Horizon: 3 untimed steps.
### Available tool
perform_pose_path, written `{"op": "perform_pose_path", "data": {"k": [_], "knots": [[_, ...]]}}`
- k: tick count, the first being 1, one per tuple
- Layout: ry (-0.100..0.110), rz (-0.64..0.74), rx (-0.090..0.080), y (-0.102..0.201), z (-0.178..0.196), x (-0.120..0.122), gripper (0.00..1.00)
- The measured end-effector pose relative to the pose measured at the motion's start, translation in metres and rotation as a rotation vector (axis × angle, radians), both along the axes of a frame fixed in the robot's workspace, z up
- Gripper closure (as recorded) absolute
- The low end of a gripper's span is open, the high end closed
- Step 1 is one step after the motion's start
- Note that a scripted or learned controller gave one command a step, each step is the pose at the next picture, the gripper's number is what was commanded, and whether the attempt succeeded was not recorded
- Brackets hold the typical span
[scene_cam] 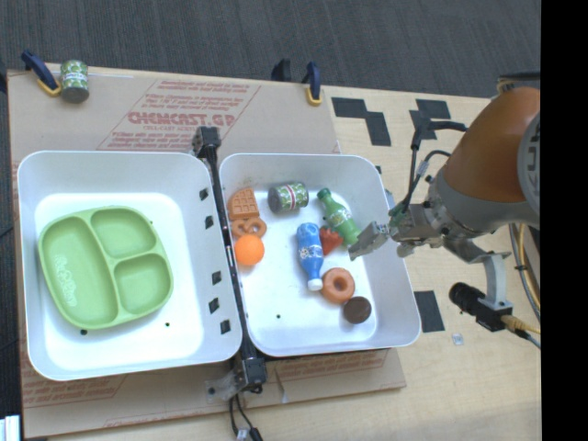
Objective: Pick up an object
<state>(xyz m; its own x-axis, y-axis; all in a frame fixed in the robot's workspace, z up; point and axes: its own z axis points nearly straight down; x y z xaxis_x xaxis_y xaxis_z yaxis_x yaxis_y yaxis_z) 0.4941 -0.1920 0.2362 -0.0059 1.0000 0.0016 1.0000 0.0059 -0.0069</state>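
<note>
Green plastic bottle [337,214] lies tilted near the right wall of the right white bin [395,312], likeliest pick because the gripper [366,241] hangs just beside its lower end. Blue bottle [310,250], glazed doughnut [338,285], brown round piece [357,310], orange ball [249,251], pretzel-like biscuit [244,211] and green can [288,197] lie loose nearby, apparently scattered. Gripper state: cannot tell; nothing visibly held. Left white bin [37,349] carries a green divided plate [103,265].

Robotics lab test cell, tabletop [441,375] with black marker patches, printed cardboard sheet [184,118] clamped at twelve o'clock by blue clamps [312,81], two white bins [37,338] of toy food, industrial arm [496,154] at three o'clock, cabling, grey carpet [230,7]
</note>
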Motion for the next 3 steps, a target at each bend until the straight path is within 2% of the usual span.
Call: {"op": "perform_pose_path", "data": {"k": [1,2,3], "knots": [[0.002,0.001,0.001,-0.019,-0.127,-0.019,0.0],[0.005,0.008,0.002,-0.019,-0.119,-0.018,1.0],[-0.005,0.001,-0.002,0.028,0.005,-0.016,1.0]]}}
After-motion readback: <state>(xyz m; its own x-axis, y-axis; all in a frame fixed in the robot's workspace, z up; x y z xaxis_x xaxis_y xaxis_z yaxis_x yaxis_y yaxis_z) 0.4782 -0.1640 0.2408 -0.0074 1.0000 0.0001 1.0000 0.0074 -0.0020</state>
